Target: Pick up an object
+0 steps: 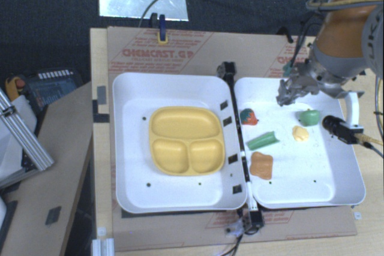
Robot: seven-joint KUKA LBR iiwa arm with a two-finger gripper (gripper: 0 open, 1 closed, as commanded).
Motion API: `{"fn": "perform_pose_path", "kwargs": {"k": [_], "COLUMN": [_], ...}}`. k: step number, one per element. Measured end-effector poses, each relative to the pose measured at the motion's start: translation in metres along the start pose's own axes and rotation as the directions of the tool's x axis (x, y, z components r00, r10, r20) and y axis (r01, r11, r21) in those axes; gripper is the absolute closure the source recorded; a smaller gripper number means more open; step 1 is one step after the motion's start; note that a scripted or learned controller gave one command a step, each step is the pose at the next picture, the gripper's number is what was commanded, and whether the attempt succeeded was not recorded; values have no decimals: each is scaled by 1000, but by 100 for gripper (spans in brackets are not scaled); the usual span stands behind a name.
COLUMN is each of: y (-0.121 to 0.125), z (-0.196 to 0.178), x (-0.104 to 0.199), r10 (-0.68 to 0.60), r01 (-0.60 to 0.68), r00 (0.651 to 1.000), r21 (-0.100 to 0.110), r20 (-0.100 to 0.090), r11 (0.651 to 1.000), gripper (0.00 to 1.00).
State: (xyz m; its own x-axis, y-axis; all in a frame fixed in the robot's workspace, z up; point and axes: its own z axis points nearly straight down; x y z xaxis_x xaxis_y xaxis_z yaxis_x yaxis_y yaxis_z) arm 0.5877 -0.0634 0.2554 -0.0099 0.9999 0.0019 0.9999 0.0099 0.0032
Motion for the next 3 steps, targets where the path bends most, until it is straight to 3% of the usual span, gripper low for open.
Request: {"fn": "perform_pose_path", "kwargs": {"k": [2,3], "y": [10,0], "z": [24,29], "x": [102,164], "r10": [1,0], "r01": [-1,0], "r00": [1000,1000], "r21": [1,3], "r20": [0,-1], "r11": [1000,1000], "gripper": [100,100]}}
